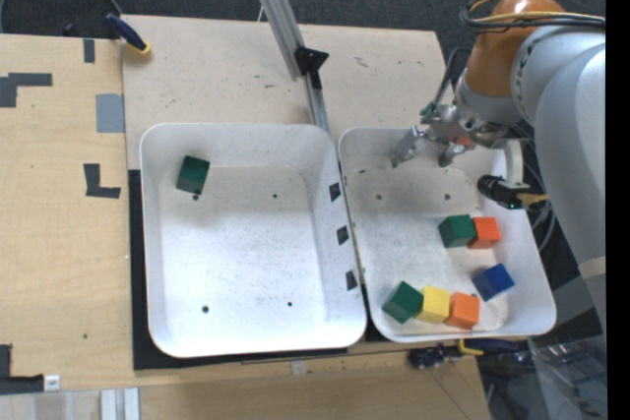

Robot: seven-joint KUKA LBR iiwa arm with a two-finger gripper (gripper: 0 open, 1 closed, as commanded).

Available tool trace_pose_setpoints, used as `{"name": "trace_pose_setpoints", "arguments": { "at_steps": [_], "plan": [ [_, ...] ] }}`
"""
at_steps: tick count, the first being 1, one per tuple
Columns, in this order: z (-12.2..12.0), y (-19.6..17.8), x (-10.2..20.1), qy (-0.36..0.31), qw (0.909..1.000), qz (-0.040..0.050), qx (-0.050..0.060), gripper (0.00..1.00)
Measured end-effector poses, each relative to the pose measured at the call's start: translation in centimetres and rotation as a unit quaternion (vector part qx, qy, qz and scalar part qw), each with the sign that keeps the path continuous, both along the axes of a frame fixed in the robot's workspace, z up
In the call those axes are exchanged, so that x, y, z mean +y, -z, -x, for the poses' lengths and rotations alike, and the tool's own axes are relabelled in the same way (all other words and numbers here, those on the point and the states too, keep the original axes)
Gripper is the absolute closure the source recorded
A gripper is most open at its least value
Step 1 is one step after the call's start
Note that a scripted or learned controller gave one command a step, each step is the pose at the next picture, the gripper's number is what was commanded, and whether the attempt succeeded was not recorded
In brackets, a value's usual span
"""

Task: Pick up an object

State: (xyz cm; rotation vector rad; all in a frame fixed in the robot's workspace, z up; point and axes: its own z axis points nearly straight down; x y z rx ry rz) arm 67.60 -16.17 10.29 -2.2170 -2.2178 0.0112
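Note:
My gripper (425,153) hangs over the far end of the right bin (384,211), open, with nothing between its fingers. In that bin a green block (456,231) touches an orange block (485,231) near the right wall. A blue block (492,281) lies closer to the front. Along the front edge a green block (402,301), a yellow block (433,304) and an orange block (464,310) sit in a row. One dark green block (193,174) rests at the far left of the left bin (246,310). All blocks lie well apart from the gripper.
A slanted aluminium bar (276,5) with a black clamp (311,61) ends at the seam between the bins. Black clips (342,233) sit on the shared wall. A blue and yellow tool (128,32) and a cable lie on the bench at far left.

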Motion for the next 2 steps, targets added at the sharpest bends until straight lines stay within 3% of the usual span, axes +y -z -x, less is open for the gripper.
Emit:
{"name": "trace_pose_setpoints", "arguments": {
  "at_steps": [1,2],
  "plan": [
    [0.0,-1.0,0.1,-0.001,1.0000,0.0003,0.000,1.00],
    [0.5,-5.5,0.5,0.000,1.0000,-0.0005,-0.006,1.00]
  ]
}}
